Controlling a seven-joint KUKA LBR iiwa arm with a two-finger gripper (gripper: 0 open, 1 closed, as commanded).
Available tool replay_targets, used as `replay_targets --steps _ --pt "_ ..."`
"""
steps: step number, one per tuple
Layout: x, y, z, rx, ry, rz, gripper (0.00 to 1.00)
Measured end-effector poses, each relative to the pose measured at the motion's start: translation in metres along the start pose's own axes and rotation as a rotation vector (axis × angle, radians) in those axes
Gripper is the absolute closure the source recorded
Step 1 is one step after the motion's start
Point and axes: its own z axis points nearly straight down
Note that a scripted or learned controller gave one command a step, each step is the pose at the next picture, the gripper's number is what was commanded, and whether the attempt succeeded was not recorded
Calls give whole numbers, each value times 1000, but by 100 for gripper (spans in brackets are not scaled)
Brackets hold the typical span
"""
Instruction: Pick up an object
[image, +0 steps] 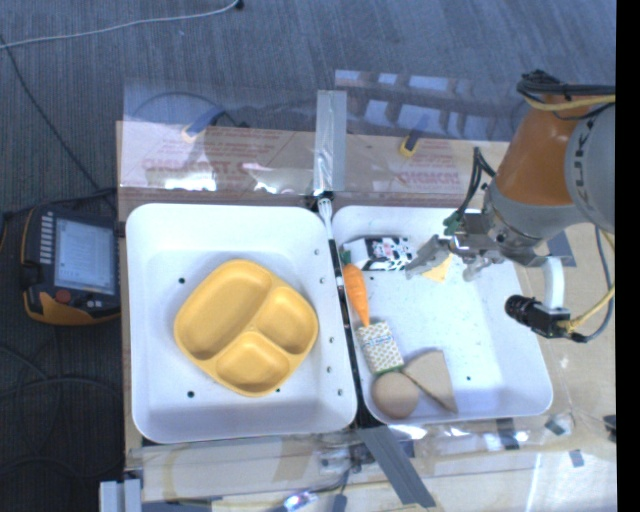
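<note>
My gripper (448, 260) hangs over the back of the right bin (500, 350), open, its fingers (424, 251) spread. A small yellow piece (437, 270) lies just under it, between the fingers; I cannot tell if they touch it. Left of the gripper lies a black-and-white spotted item (385, 251). An orange carrot (356, 290) rests along the bin's left wall, with a patterned green-white block (380, 347) below it. A tan egg-shaped object (396, 393) and a tan wedge (436, 378) sit at the front.
The left bin (160, 240) holds a yellow three-part plate (245, 325). A raised divider (335, 300) separates the bins. A black cylinder on a cable (535, 313) hangs off the arm over the right bin's right side. A handheld pendant (70, 265) lies left of the bench.
</note>
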Motion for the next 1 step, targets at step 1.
replay_targets --steps 1 --pt "-34 -90 60 2 0 114 0"
